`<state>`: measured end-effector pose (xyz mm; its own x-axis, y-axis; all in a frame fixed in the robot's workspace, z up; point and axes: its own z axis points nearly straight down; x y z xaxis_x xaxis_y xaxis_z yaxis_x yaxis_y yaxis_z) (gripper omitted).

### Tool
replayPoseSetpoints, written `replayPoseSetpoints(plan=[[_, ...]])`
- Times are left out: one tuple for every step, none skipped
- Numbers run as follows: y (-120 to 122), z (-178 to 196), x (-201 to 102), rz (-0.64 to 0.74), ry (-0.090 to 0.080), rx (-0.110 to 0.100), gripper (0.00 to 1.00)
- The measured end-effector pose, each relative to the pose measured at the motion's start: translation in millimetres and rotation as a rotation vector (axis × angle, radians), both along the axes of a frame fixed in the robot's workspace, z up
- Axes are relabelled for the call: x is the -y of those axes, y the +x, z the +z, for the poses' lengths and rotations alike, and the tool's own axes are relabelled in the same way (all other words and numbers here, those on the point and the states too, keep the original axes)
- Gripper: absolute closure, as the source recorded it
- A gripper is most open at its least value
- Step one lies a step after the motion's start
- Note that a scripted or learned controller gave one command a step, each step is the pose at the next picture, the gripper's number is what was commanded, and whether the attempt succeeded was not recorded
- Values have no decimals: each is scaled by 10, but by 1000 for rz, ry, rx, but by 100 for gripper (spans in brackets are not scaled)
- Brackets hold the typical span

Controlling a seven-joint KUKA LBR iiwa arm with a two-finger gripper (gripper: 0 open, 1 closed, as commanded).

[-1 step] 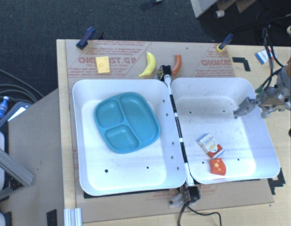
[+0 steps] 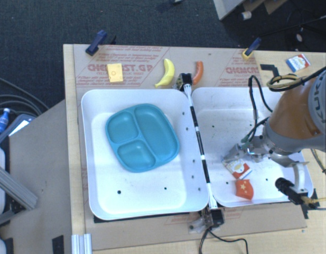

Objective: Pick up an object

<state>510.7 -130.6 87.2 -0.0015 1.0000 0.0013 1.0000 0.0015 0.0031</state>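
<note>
- Reaching in from the right, the arm (image 2: 297,118) bends over the right bin (image 2: 221,105), orange band showing above the wrist.
- Gripper (image 2: 238,153) sits low in the right bin's front half, pointing toward the divider btw the bins.
- Jaw state: can't tell, the wrist body and the slant of the view hide it; nothing visibly held.
- Small red-and-white packet (image 2: 240,169) lies on the bin floor just beside/under the gripper tip; contact can't be judged.
- Orange-red block (image 2: 245,189) lies nearer the front wall, just below the packet, close but apart from the gripper.
- Left bin (image 2: 94,142) holds a blue divided plate (image 2: 142,137) w/ three compartments, lying flat, tilted a bit in plan, in the bin's upper middle.
- On the bench behind the bins: toy banana (image 2: 166,73), orange carrot-like piece (image 2: 197,72), yellow square tag (image 2: 114,73), all outside the bins.
- Blue clamp (image 2: 96,43) at the bench's back left corner; a blue-and-yellow clamp (image 2: 251,47) at back right.
- Black cable (image 2: 256,102) loops from the arm over the right bin's back part.
- Small red-white-blue carton (image 2: 297,63) lies at the bench's far right rear.
</note>
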Motion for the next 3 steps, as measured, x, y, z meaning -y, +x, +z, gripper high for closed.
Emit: replayPoseSetpoints(plan=[[936,21,-363,-1,-1,9,0],[1563,-17,-371,0,-2,-2,0],[1559,-21,-386,0,-2,-4,0]])
